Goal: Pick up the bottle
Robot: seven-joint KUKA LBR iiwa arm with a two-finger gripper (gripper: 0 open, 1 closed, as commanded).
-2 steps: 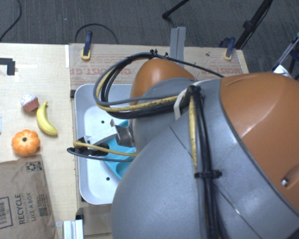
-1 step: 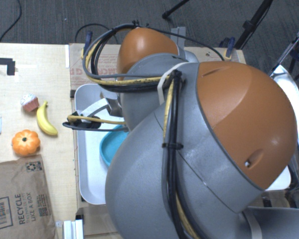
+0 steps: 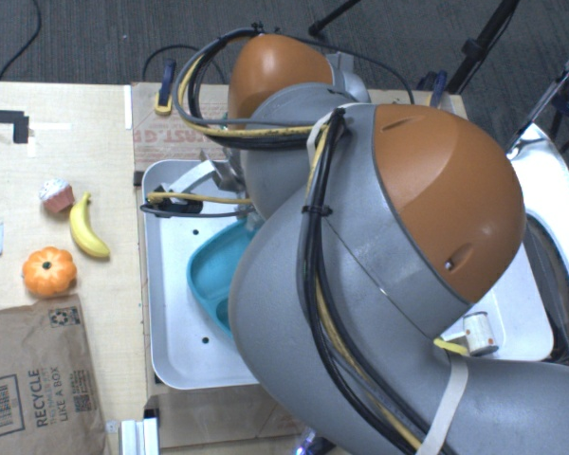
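- A brown paper bag printed with "RECYCLE" lies at the near left corner of the surface.
- The grey arm with its orange-brown caps fills the near right and covers most of both bins.
- The left white bin shows its near left corner and left wall beside the arm.
- A blue dish-like thing lies in that bin, partly under the arm.
- A small orange pumpkin sits on the surface left of the bin, just beyond the bag.
- A yellow banana lies just beyond the pumpkin, and a small pink-and-white cupcake sits close beside the banana's far end.
- Black and yellow cables run over the bin's far end, toward the arm.
- A black block lies near the far left edge of the surface.
- The hand is hidden under the arm, so I cannot tell how it stands.
- I cannot tell where the bottle is.
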